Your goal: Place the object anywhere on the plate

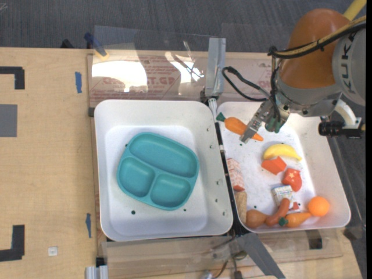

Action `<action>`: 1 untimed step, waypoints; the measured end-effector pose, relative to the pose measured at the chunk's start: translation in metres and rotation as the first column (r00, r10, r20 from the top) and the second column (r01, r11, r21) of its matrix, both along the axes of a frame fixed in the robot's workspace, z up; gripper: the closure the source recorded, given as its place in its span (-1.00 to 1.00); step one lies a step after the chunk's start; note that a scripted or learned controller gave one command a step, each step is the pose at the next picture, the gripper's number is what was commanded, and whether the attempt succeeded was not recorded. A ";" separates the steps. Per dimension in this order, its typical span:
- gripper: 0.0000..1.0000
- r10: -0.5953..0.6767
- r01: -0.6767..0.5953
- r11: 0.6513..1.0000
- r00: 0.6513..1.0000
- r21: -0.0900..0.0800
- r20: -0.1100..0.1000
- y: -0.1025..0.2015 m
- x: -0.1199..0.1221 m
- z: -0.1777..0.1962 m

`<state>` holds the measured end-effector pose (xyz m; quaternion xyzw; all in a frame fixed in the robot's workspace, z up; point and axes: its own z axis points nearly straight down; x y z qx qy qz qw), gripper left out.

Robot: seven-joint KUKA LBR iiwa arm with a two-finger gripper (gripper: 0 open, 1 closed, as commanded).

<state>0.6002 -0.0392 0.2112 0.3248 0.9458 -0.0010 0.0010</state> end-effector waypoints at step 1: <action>1.00 0.360 -0.360 0.933 0.933 -0.001 0.010 0.066 -0.021 0.113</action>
